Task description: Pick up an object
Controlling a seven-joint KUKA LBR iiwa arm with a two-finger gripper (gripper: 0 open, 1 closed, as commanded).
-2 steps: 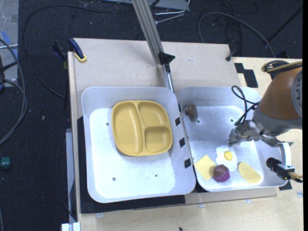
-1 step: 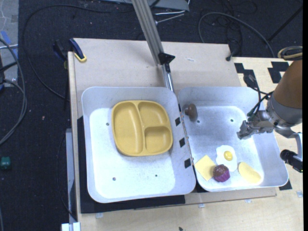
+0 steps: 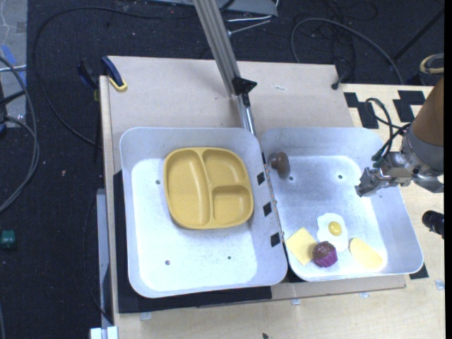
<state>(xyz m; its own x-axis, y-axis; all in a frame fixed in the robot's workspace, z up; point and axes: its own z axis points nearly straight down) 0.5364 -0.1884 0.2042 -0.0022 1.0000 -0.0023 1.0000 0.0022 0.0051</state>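
Left, a yellow tray (image 3: 209, 188); right, toy foods (image 3: 332, 240); claw (image 3: 369, 183) grip unclear.

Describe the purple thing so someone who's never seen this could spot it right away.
Look in the right bin, at its near edge. Among the food toys there, the purple ball sits below the fried egg, between two yellow pieces; it is the only dark, round one.
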